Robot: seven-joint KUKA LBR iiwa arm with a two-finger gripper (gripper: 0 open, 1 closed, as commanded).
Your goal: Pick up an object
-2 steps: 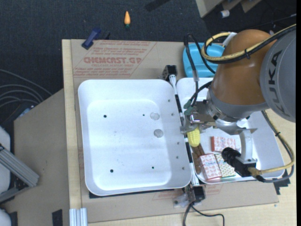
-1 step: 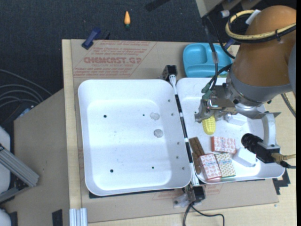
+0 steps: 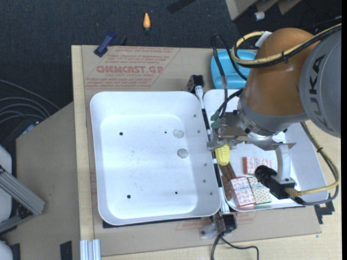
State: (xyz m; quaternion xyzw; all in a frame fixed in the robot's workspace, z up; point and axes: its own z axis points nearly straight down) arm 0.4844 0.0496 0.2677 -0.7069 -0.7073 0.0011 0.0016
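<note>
My gripper [image 3: 219, 143] hangs over the left edge of the right bin [image 3: 309, 161], under the big orange wrist band. Right beneath it lies a small yellow corn-like piece [image 3: 222, 156], touching or almost touching the gripper. A brown stick-shaped item [image 3: 228, 171] lies just in front of the yellow piece. Further forward sit a red-patterned box [image 3: 242, 192] and a green-edged box [image 3: 263, 195]. A red and white packet [image 3: 255, 164] lies beside them. The arm hides much of the right bin.
The left bin [image 3: 108, 145] holds two small round grey discs [image 3: 180, 143]. A blue object [image 3: 227, 72] sits behind the right bin. Black cable runs along the divide between the bins. A blue clip [image 3: 105, 44] and an orange piece [image 3: 146, 20] lie beyond the bench.
</note>
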